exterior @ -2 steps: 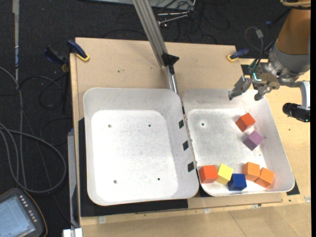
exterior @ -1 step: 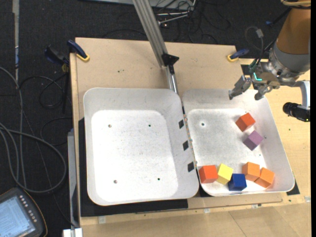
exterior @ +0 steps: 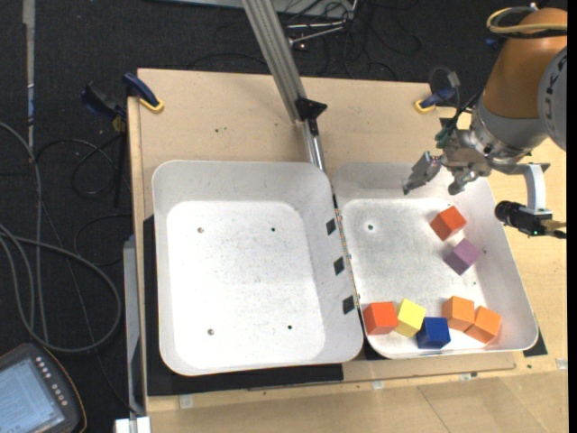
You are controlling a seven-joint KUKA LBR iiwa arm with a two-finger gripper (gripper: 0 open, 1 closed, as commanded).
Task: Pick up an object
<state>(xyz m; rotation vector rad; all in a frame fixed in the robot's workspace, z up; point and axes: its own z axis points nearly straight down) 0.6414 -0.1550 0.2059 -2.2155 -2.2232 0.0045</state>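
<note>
While hovering over the right bin (exterior: 509, 269), I am holding my gripper (exterior: 439, 177) spread and bare.
Approach is underway: an orange cube (exterior: 447, 222) is lying just below me, so next I am needing to descend and close.

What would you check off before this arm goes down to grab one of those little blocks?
1. Gripper free of any load: ok, nothing sits between its fingers.
2. Fingers spread to take a block: ok, they look apart.
3. A target close by: ok, the orange block lies just below the gripper in the right bin.
4. Room around that target: ok, it stands apart from the purple block and from the bin wall.
5. Other blocks easy to take: not ok, the red block, yellow block and blue block crowd together along the near wall.
6. Gripper lined up over the target: cannot tell from this slanted view.
</note>
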